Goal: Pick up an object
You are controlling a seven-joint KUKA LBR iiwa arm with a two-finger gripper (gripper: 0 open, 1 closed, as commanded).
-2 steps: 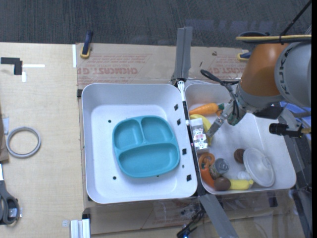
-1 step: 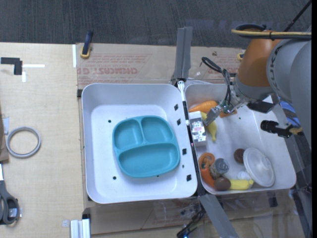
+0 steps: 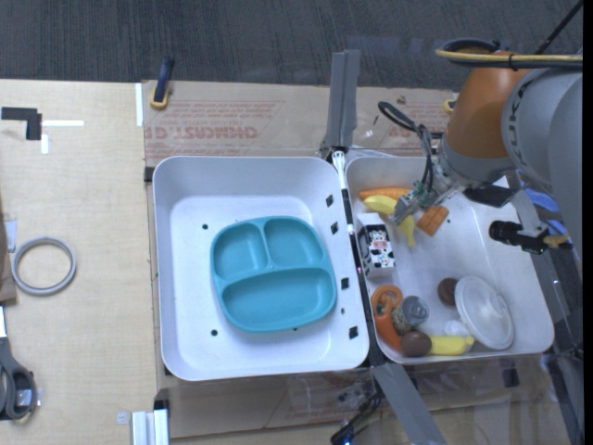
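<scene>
End effector (image 3: 414, 204) low in the right bin (image 3: 519, 290).
It sits among a banana (image 3: 383, 199) and an orange block (image 3: 432, 219); its grip state, perhaps hidden by clutter, cannot be told.

Blue divided plate (image 3: 274, 274) in left bin (image 3: 176, 276); end effector (image 3: 414, 202) over right bin's (image 3: 528, 290) clutter.
</scene>
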